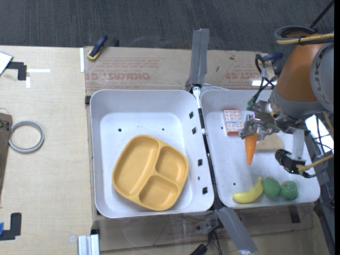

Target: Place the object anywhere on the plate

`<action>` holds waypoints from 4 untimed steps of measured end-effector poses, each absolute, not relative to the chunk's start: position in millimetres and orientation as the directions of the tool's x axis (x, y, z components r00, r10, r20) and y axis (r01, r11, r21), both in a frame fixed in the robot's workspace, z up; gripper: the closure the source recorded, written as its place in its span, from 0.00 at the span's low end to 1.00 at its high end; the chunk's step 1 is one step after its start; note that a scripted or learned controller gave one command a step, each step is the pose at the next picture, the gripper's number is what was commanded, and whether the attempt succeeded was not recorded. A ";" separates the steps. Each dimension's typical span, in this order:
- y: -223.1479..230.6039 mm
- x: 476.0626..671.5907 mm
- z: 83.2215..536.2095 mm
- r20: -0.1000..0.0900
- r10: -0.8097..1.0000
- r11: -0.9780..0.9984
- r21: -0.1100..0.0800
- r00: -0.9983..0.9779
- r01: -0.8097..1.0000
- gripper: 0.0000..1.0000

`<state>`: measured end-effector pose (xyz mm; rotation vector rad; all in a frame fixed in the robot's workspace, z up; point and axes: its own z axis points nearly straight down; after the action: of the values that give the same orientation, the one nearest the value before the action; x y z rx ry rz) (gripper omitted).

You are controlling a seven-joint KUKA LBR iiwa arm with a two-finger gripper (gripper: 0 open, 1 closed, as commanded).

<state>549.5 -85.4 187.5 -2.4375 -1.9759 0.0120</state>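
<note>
Beige wood covers the desk (42, 89), which carries two shallow white bins side by side on a sheet of brown cardboard (143, 68). Well to the left of the end effector (249, 127) lies the left bin (101, 158), and inside it sits the yellow plate (151, 172), a three-compartment tray turned at an angle. Below the end effector spreads the right bin (226, 169). The grey arm (300, 84) with its orange band reaches in from the right. The end effector's fingers are clamped on the top of an orange carrot (250, 149), which hangs point-down from it over the right bin, well apart from the plate. Just to its left lies a small pink-and-white box (232, 121). Further below it, along the bin's near wall, rest a yellow banana (249, 193) and two green fruits (280, 189) touching each other. Far to the left, on the desk, lies a grey tape ring (25, 136). Dark carpet (159, 9) lies beyond the desk.
</note>
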 end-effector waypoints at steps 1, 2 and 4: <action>-131.0 480.2 285.4 -0.002 0.999 0.044 -0.005 -0.044 0.999 1.00; -69.9 538.7 355.0 -0.003 0.999 -0.035 -0.006 0.035 0.999 1.00; 23.4 638.0 187.2 -0.003 0.994 -0.108 -0.005 0.108 0.994 1.00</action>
<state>638.0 23.4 187.2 -2.3368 -2.0969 0.0093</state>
